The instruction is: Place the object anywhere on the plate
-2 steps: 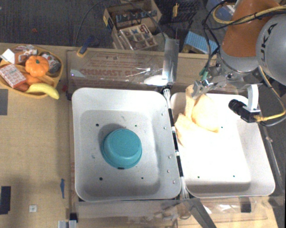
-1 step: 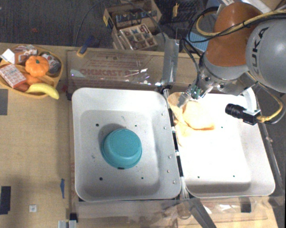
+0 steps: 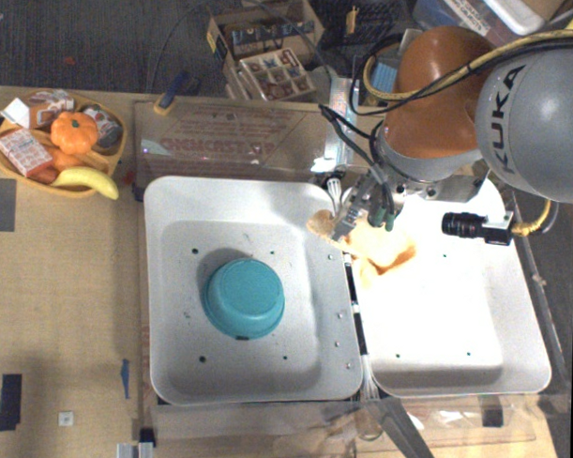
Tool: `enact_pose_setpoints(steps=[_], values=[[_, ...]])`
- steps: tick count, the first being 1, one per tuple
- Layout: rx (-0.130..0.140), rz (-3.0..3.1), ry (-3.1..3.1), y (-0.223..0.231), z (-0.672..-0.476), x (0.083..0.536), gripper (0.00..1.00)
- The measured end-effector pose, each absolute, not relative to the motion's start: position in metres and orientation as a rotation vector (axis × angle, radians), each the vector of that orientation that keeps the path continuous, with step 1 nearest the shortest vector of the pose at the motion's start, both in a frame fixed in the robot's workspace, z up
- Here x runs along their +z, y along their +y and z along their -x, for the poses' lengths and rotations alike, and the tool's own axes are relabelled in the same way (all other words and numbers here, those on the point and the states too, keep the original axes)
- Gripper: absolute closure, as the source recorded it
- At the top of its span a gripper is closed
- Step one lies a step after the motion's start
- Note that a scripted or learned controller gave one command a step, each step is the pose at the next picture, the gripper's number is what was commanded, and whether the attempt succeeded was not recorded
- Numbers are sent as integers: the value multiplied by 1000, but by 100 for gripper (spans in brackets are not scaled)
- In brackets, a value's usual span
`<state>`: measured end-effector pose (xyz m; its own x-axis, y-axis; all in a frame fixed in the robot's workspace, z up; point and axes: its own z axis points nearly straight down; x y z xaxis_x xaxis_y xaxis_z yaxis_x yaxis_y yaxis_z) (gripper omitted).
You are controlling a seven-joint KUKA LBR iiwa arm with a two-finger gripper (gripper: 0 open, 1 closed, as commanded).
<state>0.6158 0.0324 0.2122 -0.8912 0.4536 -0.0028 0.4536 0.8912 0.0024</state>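
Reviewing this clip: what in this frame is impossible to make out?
- Gripper in the camera view: open or shut is unclear, blurred against the bin rim.
- Pale yellow-orange object below it: partly covered by the gripper, washed out; identity and any grasp unclear.
- Teal plate: fully visible.

Grey arm (image 3: 535, 110) enters from right, orange band (image 3: 442, 64) above wrist. Wrist angled down toward seam between two bins (image 3: 354, 301). Gripper (image 3: 362, 217) low over that seam at far end, fingers pointing down-left, state unclear from here.
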Motion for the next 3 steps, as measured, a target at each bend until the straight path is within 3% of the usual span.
enact_pose_setpoints(steps=[1, 2, 3], values=[[3, -118, 3136, 73, -597, 229, 100], [2, 0, 3138, 118, -575, 227, 100], [3, 0, 3138, 118, -576, 227, 0]])
